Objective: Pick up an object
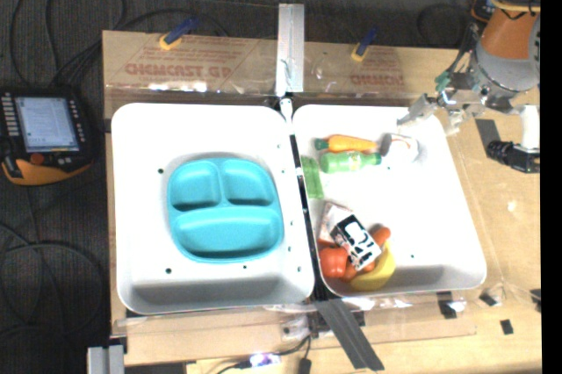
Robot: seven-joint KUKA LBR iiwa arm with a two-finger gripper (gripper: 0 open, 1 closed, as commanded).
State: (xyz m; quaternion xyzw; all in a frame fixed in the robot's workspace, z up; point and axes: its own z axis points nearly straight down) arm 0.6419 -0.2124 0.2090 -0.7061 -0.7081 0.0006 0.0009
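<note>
The right bin (439, 214) holds several objects. An orange carrot (344, 142) lies at its back, with a green bottle (345, 160) right in front of it. A small grey and white piece (397, 146) sits at their right end. A flat green strip (312, 179) lies along the bin's left wall. At the front, a white and black packet (351, 236) rests on a red tomato-like item (333, 262) and a yellow item (378, 274). My gripper (436, 106) hovers over the bin's back right corner, apart from all of them and holding nothing.
The left bin (140, 135) carries a blue divided plate (225, 207). A tablet-like pendant (42, 131) lies on the floor at far left. Clamps (178, 32) hold a board behind the bins. The arm's orange band (509, 32) stands at the upper right.
</note>
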